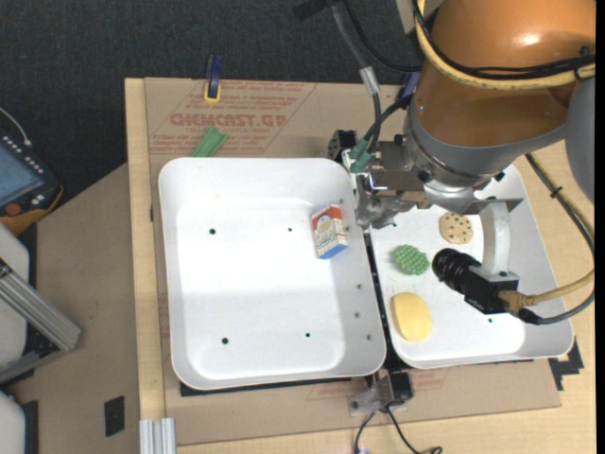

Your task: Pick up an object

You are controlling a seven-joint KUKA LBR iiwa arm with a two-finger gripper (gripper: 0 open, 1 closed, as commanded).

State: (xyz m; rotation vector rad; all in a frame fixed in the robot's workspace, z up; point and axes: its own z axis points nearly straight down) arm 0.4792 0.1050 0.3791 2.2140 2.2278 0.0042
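Observation:
A small red, white and blue carton (329, 232) stands in the left bin (246, 339) near its right wall. The right bin (529, 334) holds a green bumpy ball (410, 258), a yellow oval piece (412, 316) and a round speckled cookie (456, 226). My gripper (377, 210) hangs low over the right bin's far left corner, just right of the carton and up-left of the green ball. Nothing can be seen held in it. The arm's wrist hides the back of the right bin.
Both bins rest on a cardboard sheet (255, 112). A green strip (208, 142) and a blue clamp (214, 78) lie on it behind the left bin. The ridge between the bins (369, 282) runs right below my gripper.

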